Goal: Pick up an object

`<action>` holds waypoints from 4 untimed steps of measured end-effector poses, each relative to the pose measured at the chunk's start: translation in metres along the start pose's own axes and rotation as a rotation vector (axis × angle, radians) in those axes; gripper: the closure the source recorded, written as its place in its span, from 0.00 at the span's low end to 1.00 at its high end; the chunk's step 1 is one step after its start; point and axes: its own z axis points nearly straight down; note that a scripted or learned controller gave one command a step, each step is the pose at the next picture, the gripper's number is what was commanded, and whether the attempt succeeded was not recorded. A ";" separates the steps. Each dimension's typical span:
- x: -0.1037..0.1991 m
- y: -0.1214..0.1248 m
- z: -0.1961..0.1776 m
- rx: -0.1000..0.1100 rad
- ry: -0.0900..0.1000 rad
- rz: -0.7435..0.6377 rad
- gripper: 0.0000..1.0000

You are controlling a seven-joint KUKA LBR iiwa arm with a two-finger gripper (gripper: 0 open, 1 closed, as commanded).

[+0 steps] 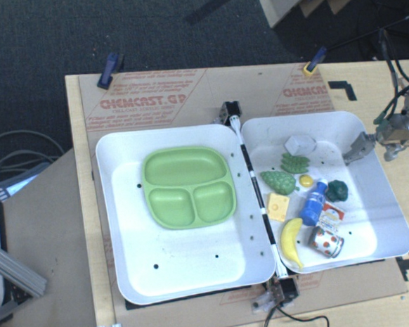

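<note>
The bench (185, 97) carries a brown sheet printed with red lettering, and two shallow white bins sit on it side by side. The left bin (124, 222) holds a light green divided plate (189, 186) with one long compartment at the far side and two smaller ones nearer the camera — it lies in the far half of that bin, flat.

The right bin (377, 209) holds a cluster of small things toward its left and middle. A yellow banana (291, 241) lies at the near left corner, curved along the wall. Just beside it on the right is a white can with red spots (326, 241), lying on its side, touching a red-and-white packet (331, 218). A blue bottle (313, 204) lies tilted just above these. A yellow block (278, 207) sits near the left wall. Two green leafy pieces — one (280, 182) near the block, one (295, 163) farther back — lie close together. A clear, pale object (300, 144) rests at the far side. A dark green ball (337, 190) sits right of the bottle, and a small yellow ball (305, 181) lies between the leafy pieces and the bottle.

The gripper (358, 147) reaches in from the right over the bin's far right edge, with nothing between its fingers; how wide they are set I cannot tell.
</note>
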 end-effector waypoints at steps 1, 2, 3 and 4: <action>0.019 -0.034 0.120 -0.011 -0.004 0.001 0.00; 0.100 -0.053 0.132 -0.021 -0.005 -0.004 0.00; 0.048 0.056 0.137 -0.001 0.000 -0.001 0.00; 0.107 0.099 0.139 0.017 -0.009 0.009 0.00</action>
